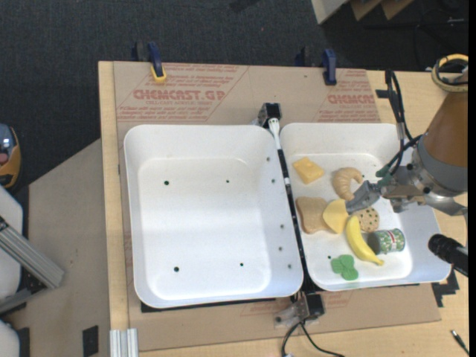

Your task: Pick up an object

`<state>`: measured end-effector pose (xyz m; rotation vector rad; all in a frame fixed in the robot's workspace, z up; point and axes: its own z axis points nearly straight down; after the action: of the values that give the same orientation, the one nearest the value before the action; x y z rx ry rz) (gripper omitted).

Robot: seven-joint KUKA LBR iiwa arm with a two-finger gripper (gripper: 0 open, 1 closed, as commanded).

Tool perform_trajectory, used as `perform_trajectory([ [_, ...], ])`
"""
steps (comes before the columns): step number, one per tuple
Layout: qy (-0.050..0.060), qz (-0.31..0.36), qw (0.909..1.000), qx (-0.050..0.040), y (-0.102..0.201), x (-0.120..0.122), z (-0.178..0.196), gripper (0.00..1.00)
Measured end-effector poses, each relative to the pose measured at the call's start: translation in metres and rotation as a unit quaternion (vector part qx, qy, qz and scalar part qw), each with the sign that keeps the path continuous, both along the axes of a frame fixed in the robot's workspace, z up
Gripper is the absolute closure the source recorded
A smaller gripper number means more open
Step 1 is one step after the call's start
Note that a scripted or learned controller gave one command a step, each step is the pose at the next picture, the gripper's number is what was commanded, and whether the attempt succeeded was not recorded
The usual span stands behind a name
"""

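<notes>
The right bin holds several toy foods. A yellow cheese wedge lies at its upper left and a tan pastry to the right of it. Lower down are a bread slice, a yellow round piece, a banana, a chocolate-chip cookie, a green can and a small green leafy piece. My gripper reaches in from the right and hangs low, just below the pastry and above the cookie and the yellow piece. Nothing can be seen held in it.
The left bin sits beside the right one on a cardboard sheet. A black-and-white rod runs along the seam between the bins. Blue clamps hold the sheet's far edge. The arm's orange band stands over the right rim.
</notes>
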<state>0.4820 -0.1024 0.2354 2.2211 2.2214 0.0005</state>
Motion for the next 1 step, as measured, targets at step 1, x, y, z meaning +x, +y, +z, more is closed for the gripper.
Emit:
perform_trajectory([
  [1, 0.003, 0.001, 1.0, 0.0008, 0.012, 0.0652, -0.0912, 0.0],
])
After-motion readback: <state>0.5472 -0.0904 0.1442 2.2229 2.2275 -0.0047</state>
